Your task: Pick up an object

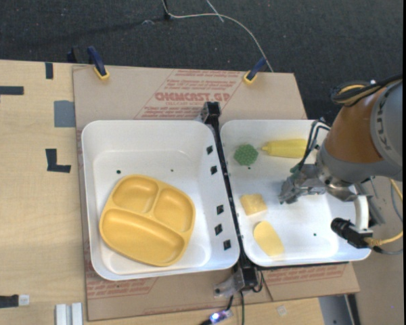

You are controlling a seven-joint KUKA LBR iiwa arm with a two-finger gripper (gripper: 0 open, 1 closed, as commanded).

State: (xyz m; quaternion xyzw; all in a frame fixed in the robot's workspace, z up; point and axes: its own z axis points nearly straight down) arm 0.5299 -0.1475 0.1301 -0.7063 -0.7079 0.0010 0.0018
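Far left of the gripper [292, 190], a yellow tray [147, 219] fills the left bin [95, 141]. Just left of it lie a cheese block [253, 204] and a pale wedge [268, 239]. Its state I cannot tell; nothing looks held. Judged: approach step; next, descend on the block, with open floor around it.

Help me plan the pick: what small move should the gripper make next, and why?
Probably shift left and down toward the pale yellow block. The gripper sits over bare floor in the right bin, just right of that block, with nothing seen between its fingers.
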